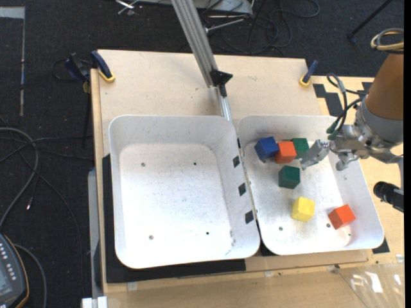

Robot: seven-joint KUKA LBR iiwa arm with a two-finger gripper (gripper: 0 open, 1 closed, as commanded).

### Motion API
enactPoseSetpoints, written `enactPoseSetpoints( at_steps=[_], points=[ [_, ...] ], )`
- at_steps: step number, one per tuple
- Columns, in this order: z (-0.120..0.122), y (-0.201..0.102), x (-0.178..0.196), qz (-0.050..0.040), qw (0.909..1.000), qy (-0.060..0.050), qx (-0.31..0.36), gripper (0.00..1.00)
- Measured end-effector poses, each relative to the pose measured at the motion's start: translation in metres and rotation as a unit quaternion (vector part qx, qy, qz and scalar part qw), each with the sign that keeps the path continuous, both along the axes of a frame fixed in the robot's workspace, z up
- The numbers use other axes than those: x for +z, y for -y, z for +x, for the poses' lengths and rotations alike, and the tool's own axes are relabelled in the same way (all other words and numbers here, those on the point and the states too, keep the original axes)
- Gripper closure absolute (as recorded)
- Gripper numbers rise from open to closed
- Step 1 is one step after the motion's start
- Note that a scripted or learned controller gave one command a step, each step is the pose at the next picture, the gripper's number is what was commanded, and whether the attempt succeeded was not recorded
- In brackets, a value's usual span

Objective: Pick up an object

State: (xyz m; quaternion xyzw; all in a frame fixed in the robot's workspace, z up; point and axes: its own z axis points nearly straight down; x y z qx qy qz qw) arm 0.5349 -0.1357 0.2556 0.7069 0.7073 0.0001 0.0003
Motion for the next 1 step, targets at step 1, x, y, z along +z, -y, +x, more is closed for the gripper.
enactPoseSetpoints(
  at_steps=[1],
  points=[
    [0.0351,0.0140,-0.1473,0.0005,1.0000,-0.004,0.000,0.00]
  ],
)
